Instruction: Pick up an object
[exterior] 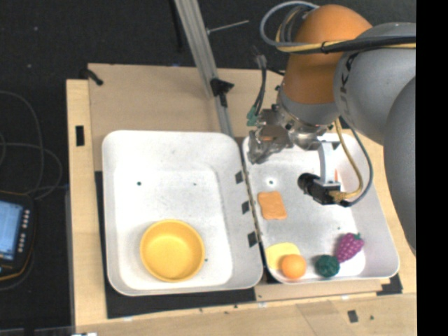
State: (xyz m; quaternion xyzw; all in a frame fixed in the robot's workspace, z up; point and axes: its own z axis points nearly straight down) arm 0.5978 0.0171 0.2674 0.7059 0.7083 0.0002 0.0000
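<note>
Below the tool, cracker lies lengthwise up-down.

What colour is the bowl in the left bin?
Yellow; the bowl shows clearly in the camera view.

I see two smooth white plastic bins, a shiny yellow plastic bowl, and a matt wooden bench.

Pale wooden bench on dark floor, cables and a lit screen alongside.
</note>
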